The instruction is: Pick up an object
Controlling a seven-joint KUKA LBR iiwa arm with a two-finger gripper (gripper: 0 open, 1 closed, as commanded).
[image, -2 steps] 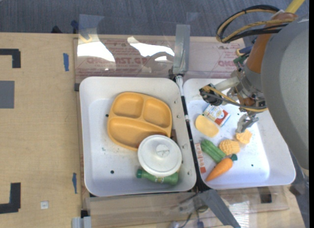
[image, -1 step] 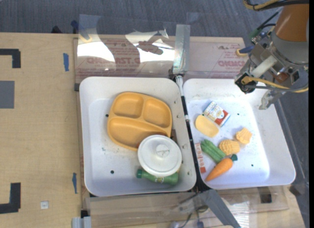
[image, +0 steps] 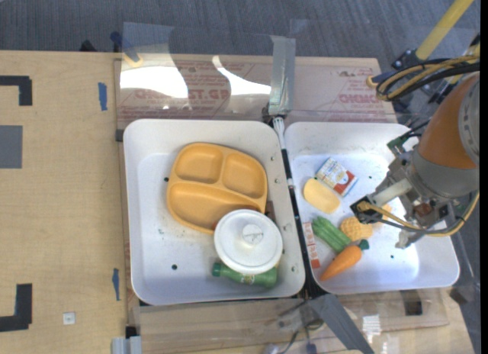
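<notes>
The right bin (image: 435, 268) holds a yellow oval toy (image: 322, 195), a small red, white and blue packet (image: 336, 175), a green pickle-like toy (image: 329, 233), a piece of toy corn (image: 354, 228) and an orange carrot (image: 341, 262). My gripper (image: 412, 226) hangs over the right half of this bin, to the right of the corn and the carrot. Nothing shows beneath it but the white bin floor. The wrist hides its fingertips from this angle.
The left bin (image: 145, 192) carries an orange divided plate (image: 216, 185), a white round bowl (image: 248, 239) and a green toy (image: 244, 275) under the bowl's front edge. A red strip (image: 309, 235) lies along the right bin's left wall.
</notes>
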